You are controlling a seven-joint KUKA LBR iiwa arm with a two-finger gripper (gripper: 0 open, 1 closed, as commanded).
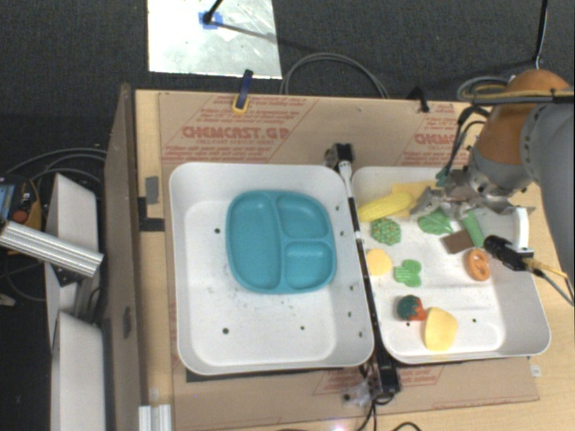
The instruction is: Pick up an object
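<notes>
My gripper (452, 197) hangs low over the far part of the right bin (521, 317), reaching in from the right. Just beneath and in front of it lies a flat green leafy piece (436, 224), and a yellow corn cob (388, 206) sits to its left. A brown block (455, 241) and a green stick-like piece (473, 232) lie just in front of the gripper. An orange round piece (479, 264) rests further forward. I see nothing gripped.
The right bin also holds a green broccoli (386, 232), a pale yellow piece (378, 261), a small green floret (409, 272), a red and green piece (411, 308) and a yellow fruit (439, 328). A blue divided plate (280, 241) lies in the left bin (202, 330).
</notes>
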